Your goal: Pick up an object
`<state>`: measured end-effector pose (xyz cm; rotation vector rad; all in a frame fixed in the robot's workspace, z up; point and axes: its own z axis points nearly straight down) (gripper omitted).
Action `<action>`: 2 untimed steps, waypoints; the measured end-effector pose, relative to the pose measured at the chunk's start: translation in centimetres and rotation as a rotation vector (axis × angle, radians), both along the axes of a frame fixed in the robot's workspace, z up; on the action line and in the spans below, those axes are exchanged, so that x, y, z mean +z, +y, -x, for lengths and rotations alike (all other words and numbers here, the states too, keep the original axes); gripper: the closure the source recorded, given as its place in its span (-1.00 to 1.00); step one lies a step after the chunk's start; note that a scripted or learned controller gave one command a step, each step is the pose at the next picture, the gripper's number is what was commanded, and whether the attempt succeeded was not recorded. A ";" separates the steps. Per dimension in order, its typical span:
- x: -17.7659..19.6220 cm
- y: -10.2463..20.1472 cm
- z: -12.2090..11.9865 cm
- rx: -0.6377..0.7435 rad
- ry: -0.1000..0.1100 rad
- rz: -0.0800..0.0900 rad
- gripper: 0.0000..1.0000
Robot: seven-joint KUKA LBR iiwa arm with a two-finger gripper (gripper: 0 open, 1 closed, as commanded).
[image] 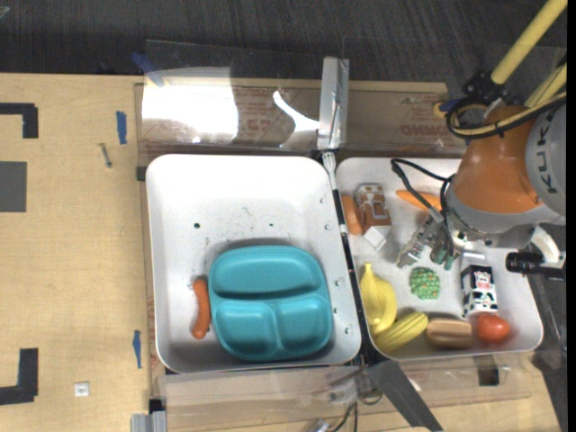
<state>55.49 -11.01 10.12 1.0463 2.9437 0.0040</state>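
Camera view showed the arm (504,165) reaching into the right bin (531,331), its end effector (427,241) low among the clutter near the bin's middle. Whether it was released or clenched on anything could not be told: the metal parts blurred into the items under them, and nothing was plainly between them.

Candidate objects crowded it. A green ball (425,283) lay just below the end effector, a small white block (375,238) just to its left, and a brown box (371,205) up and to the left. A carton (479,288) stood to its lower right, with a tomato (492,328) and a bread roll (449,332) beyond, and bananas (387,311) to the lower left. An orange carrot-like piece (419,200) lay just above.

Risk, as a judgement: with things so tightly packed, a close could catch two items, or nudge the round ball aside so that it rolls clear. A black cable (418,171) ran near the wrist and might snag.

Far left, the other bin (180,187) held a teal tray (270,302) and a sausage (201,308), well apart.
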 end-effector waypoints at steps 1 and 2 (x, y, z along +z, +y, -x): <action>-0.1 0.0 0.0 0.000 0.002 0.000 -1.00; -1.2 -1.4 2.9 -0.048 0.006 -0.004 -1.00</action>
